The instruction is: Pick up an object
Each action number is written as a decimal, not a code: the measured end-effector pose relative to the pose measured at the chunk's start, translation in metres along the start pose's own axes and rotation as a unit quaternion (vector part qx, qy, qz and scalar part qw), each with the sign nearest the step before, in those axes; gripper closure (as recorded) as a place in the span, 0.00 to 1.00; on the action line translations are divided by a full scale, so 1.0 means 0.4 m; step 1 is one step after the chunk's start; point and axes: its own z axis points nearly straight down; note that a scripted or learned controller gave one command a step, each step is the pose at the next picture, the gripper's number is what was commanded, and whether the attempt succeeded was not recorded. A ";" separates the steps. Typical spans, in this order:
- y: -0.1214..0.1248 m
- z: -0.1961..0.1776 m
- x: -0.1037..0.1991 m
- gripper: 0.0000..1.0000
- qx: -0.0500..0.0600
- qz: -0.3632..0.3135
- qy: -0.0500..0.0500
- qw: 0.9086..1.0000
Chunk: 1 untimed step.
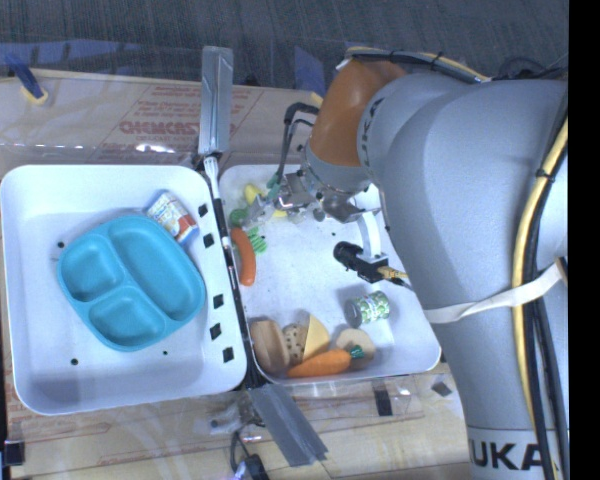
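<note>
- The arm (450, 168) reaches into the right bin (420, 353), gripper (280, 200) low at its far-left corner.
- Fingers blurred — grasp state cannot be told.
- Toy foods — carrot (320, 364), sausage (245, 256) — lie in that bin.

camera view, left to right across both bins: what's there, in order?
blue divided plate → small printed carton → sausage → bread slice → small green can. Carrot, cheese and the pieces up near the gripper overlap others in x, so left out.

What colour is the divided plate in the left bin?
Light blue divided plate, seen in the camera view.
</note>
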 end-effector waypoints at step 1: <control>0.001 -0.026 0.001 1.00 0.001 -0.004 0.000 1.000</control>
